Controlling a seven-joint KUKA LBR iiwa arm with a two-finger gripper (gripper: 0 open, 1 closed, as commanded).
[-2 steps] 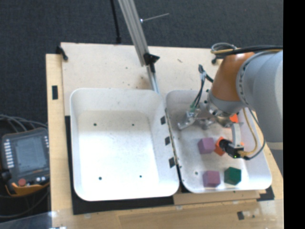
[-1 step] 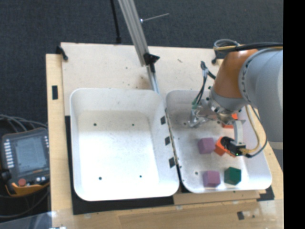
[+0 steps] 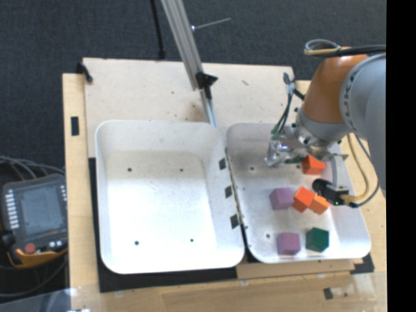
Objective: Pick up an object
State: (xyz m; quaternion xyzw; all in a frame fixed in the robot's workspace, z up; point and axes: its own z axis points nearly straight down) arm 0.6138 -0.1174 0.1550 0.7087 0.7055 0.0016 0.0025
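Right bin: pincer above purple, orange blocks.

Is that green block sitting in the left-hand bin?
No, the green block lies in the right bin, near its front corner beside a purple block.

2 bins side by side on the bench

The right bin holds 5 blocks toward its near right; the gripper hangs over its far part; the left bin lies alongside.
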